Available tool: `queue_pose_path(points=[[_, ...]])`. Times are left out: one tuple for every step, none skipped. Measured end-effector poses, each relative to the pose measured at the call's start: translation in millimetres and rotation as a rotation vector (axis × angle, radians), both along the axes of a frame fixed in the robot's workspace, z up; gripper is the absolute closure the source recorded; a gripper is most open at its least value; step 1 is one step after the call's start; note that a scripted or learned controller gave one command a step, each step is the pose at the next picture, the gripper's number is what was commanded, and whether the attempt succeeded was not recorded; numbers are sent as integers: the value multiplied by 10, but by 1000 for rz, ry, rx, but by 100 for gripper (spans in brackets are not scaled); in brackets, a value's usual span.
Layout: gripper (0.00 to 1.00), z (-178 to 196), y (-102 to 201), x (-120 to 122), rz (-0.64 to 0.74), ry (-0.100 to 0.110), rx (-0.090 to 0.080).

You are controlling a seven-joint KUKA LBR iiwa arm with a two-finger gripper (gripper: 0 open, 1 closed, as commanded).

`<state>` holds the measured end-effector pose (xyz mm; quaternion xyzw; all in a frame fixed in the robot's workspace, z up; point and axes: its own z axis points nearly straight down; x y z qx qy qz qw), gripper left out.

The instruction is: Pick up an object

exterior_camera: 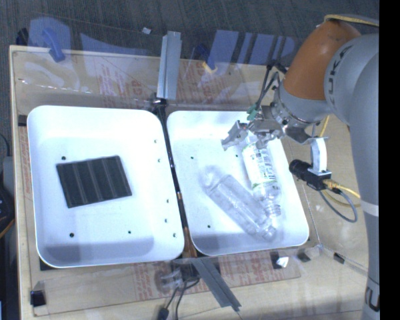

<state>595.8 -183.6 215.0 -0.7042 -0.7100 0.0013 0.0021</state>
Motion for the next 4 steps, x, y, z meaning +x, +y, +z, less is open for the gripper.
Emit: queue_pose_path(points=[[0,-218,-249,0,-64,1,0],[0,-332,-204,-58,-47,-1,0],[0,-550,-26,-340,-19,-1,-1],[0,-705,-195,-227,24,-4,-1]])
